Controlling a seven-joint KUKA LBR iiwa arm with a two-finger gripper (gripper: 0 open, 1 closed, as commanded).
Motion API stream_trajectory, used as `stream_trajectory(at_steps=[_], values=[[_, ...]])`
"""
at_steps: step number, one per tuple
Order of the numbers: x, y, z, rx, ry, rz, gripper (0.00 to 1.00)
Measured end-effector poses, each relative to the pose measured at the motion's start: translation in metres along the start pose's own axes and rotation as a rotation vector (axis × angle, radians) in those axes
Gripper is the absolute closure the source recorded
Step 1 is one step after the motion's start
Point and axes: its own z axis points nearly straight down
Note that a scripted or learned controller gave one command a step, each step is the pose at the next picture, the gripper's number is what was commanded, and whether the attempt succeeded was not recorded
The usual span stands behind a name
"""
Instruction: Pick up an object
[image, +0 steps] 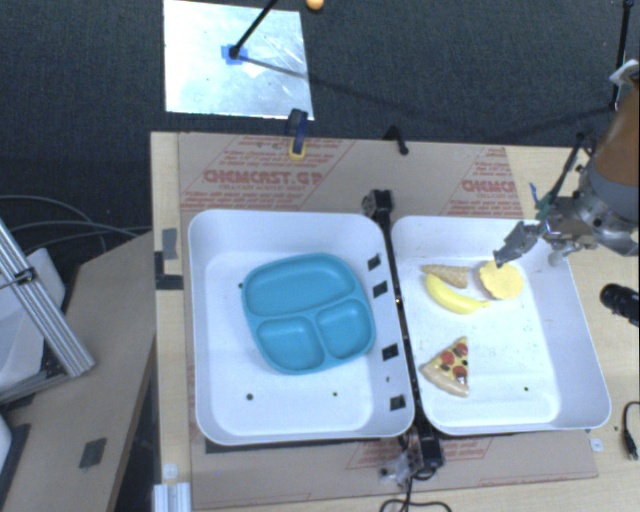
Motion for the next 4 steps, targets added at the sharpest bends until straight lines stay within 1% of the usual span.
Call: stream_trajectory(at_steps=[1, 2, 3, 4], values=[[0.007, -0.026, 0.166, 0.01, 0.003, 0.002, 0.0], [0.052, -0.06, 0.172, 0.004, 0.002, -0.002, 0.0], [0.05, -0.057, 0.161, -0.002, 0.0, 0.0, 1.0], [0.099, -0.012, 0.066, -0.009, 0.0, -0.006, 1.0]])
